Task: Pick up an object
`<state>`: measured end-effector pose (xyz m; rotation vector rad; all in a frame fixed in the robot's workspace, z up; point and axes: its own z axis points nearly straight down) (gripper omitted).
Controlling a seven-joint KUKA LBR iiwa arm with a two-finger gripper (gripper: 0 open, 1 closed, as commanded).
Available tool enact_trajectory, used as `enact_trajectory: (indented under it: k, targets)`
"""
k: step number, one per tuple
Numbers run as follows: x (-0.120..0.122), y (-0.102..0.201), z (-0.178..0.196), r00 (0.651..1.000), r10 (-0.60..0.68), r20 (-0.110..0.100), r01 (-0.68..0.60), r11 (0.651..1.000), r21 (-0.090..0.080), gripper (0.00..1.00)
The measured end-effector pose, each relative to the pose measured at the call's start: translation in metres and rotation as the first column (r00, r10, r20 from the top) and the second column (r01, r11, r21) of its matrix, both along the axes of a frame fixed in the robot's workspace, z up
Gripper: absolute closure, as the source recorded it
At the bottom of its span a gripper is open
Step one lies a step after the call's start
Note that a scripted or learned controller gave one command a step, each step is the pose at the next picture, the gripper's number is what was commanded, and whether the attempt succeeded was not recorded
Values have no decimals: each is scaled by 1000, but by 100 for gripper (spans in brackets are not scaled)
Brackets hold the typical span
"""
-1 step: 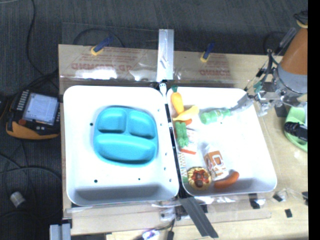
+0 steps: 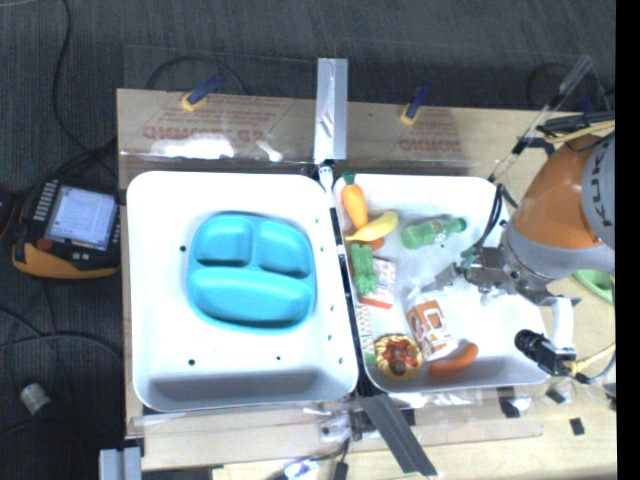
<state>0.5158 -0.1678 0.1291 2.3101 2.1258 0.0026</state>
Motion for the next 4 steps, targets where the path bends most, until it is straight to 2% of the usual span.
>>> enact_trajectory:
  k: [1, 2, 3, 4]
  targets:
    - [-10, -2, -17, 999, -22, 39, 22, 1000, 3, 0]
    - [-12, 24, -19, 994, 85, 65, -83, 996, -33, 0]
    - [-11, 62, -19, 991, 113, 66, -111, 993, -29, 0]
    - [6, 63, -40, 999, -37, 13, 37, 999, -5, 0]
